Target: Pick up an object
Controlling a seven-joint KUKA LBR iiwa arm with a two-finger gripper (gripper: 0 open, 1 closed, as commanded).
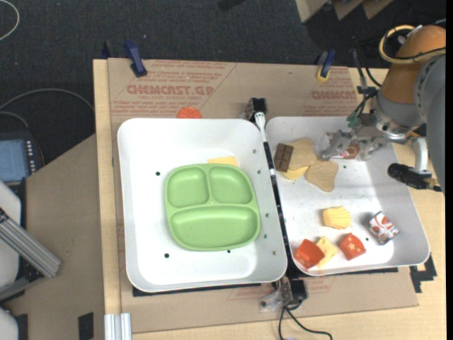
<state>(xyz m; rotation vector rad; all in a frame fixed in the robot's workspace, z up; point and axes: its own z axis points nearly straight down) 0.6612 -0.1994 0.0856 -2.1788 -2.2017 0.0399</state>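
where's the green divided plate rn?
In the camera view the green divided plate lies in the middle of the left white bin, with a pale yellow piece tucked at its far edge.

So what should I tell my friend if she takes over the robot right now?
Pincer: low at the back of the right bin, over the toy food; whether it is open or shut is unclear.
Right bin: brown block, tan slices, yellow piece, red pieces, small can.
Left bin: green divided plate.
Done: nothing visibly lifted.
Left: grab one object and raise it.
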